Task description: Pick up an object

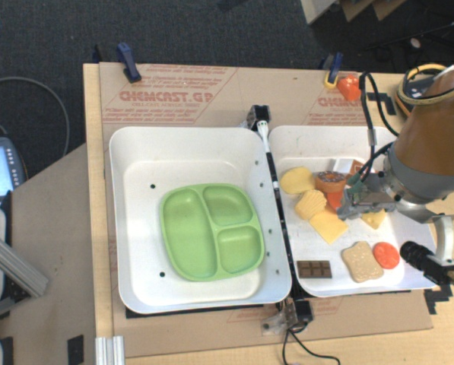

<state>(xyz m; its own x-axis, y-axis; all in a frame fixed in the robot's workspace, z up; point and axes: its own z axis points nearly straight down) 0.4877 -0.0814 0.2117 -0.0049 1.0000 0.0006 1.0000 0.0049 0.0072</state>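
Clutter packed into the right bin, all small toy-food shapes on smooth white plastic: rounded yellow lump at upper left, ridged yellow piece just below it, flat yellow wedge touching that one's lower edge. Orange-red cup-like piece right beside the pincer, small grey block just behind it. Nearer the front wall, dark brown chocolate bar, speckled tan toast slice, glossy orange-red round piece, toast and round piece touching. Another yellow bit half hidden under the wrist. Left bin carrying a matte green divided plate, three compartments, well apart from the action. Cardboard-topped table beneath both bins, blue clamps at its far edge. Arm in from the right, bulky grey and orange body leaning low over the right bin, pincer down among the cup-like piece and the yellow wedge. Fingers too dark and crowded to read: cannot tell how wide, cannot tell of any hold.
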